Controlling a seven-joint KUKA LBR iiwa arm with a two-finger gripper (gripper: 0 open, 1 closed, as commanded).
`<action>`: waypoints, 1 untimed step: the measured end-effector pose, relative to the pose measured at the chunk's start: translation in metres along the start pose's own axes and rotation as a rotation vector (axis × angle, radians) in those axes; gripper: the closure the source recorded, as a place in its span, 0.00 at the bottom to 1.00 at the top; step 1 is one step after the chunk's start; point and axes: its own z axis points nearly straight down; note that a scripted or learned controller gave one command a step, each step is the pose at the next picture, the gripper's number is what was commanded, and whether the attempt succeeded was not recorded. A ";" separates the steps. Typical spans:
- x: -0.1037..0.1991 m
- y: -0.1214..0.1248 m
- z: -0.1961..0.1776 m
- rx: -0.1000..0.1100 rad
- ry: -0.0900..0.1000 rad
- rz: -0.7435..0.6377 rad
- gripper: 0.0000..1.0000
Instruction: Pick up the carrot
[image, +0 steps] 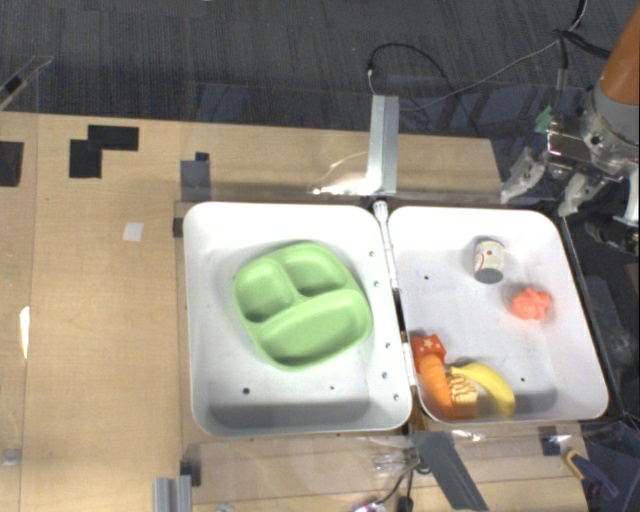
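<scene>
Carrot (436, 381) is lying in the lower left corner of the right bin (560, 300), long axis running roughly top-to-bottom in the frame, just beside the divider btw the two bins. It's touching a small red block w/ pale spots (428, 347) at its upper end, and a yellow banana (487, 386) is sitting right against its right side, w/ a yellowish striped item wedged btw them that's too small to make out.

Same bin, upper middle: a small white can (488, 260) is standing on its own. Right of center: a pink-orange lumpy toy (532, 304), well apart from the carrot.

Left bin (210, 300) is holding a green divided plate (302, 302), three compartments, sitting about center.

Gripper (570, 170) is hanging at the upper right of the frame, above the bench outside the right bin's top right corner, well apart from the carrot. Nothing is showing btw its fingers; whether they're spread or closed, can't tell from this angle.
</scene>
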 end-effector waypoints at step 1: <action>-0.051 -0.057 -0.117 -0.002 0.000 0.347 0.00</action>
